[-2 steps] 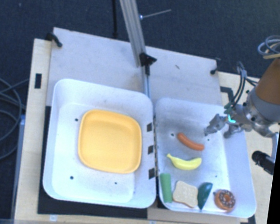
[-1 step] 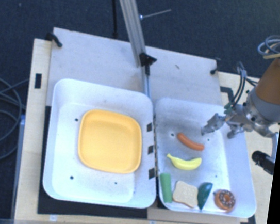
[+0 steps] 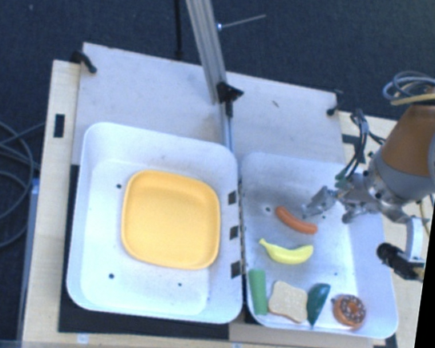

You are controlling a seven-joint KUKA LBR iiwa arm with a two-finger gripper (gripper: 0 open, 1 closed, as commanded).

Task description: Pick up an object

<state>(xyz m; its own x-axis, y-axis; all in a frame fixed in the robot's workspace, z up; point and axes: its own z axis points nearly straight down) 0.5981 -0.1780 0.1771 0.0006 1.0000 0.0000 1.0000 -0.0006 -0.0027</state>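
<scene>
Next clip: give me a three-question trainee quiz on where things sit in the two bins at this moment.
1. True or false: the yellow plate lies in the same bin as the banana.
2. Which item is nearest the tool? A) doughnut B) sausage C) bread slice
3. Fill in: along the right bin's front edge, the bread slice lies between the green stick and the ____.

Key: 1 false, the plate is in the left bin. 2 B. 3 dark green pepper-like piece.
</scene>
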